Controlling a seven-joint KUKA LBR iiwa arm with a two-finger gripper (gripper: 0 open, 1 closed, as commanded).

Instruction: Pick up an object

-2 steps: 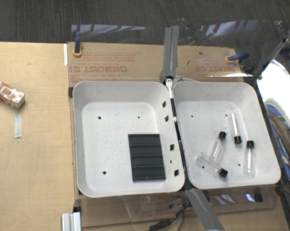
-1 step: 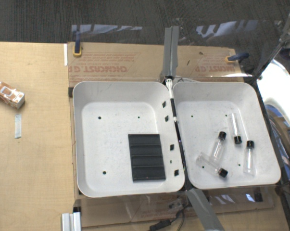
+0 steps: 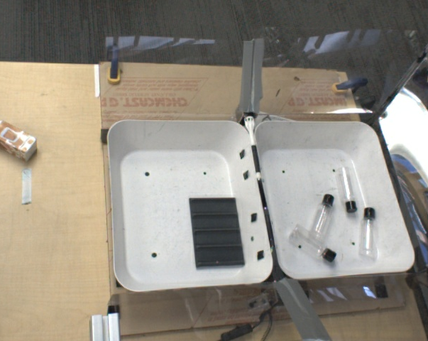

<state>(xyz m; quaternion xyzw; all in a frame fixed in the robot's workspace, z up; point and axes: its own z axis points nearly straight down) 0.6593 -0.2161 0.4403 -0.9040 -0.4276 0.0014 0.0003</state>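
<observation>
The likeliest things to pick lie in the right bin [image 3: 384, 155]: four clear tubes with black caps, namely an upper tube [image 3: 347, 185], a slanted tube [image 3: 319, 220], a low tube [image 3: 309, 243] and a right-hand tube [image 3: 368, 239]. In the left bin [image 3: 128, 148] a black ribbed block [image 3: 216, 231] lies flat, apart from everything else. How far the gripper is open, and whether it has hold of anything, I cannot tell from this view. The main risk is the tubes themselves. They are round and smooth and would probably roll or squirt sideways under a closing grip. The slanted tube and the low tube seem to touch at their clear ends, though the glare makes this hard to settle, so a grab there could catch both or knock one away. The right-hand tube lies near the bin's sloping right wall, which could block a descent on that side. The upper tube has more bare floor around it and looks the safer choice. The block sits near the front wall and close to the divider [image 3: 258, 183] between the bins, and its low, flat form offers little to pinch. The left bin's back half is open floor.
</observation>
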